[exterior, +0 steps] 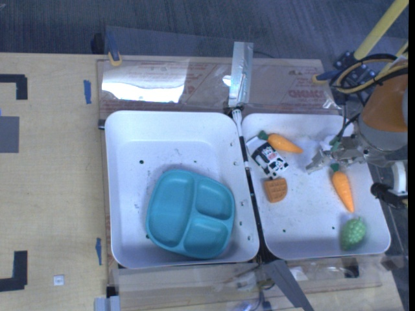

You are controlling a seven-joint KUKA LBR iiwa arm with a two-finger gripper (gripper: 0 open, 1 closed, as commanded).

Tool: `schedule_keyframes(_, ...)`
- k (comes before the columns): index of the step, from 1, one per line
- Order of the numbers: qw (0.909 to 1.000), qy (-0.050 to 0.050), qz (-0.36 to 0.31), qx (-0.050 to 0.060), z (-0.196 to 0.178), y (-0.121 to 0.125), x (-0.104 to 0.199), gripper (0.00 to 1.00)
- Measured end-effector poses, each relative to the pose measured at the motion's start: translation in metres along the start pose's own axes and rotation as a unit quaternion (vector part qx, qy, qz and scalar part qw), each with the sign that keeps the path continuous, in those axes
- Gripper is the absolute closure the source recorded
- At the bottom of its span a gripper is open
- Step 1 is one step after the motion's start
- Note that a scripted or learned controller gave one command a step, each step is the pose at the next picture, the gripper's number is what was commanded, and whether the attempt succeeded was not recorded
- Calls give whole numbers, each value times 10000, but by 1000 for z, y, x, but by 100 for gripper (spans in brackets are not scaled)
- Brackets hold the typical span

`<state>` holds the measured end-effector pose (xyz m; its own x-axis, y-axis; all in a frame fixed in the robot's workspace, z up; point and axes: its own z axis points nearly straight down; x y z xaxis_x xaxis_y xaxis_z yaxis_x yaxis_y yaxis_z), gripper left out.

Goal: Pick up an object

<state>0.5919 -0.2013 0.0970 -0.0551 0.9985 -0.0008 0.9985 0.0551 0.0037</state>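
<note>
Above the top end of the lower carrot [343, 190], at the right bin's [305, 238] right side, we see our gripper [332, 157]; its finger state we cannot tell. Nothing looks lifted yet, so the pick remains to be done.

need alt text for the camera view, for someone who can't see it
Seen from above, a grey arm's gripper hovers in the right white bin among two toy carrots, a black-and-white toy, a brown cookie-like piece and a green berry-like toy. The left bin holds a teal divided plate.
</note>
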Motion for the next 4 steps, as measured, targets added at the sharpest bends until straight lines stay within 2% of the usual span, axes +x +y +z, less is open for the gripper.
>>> schedule_keyframes(1,10000,67,53,-38,8,-17,-6,0)
schedule_keyframes(2,9990,89,427,-50,7,-28,-5,0)
schedule_keyframes(3,9999,55,-101,-54,7,-41,-6,0)
schedule_keyframes(4,9999,15,-96,-50,-2,-41,-9,100)
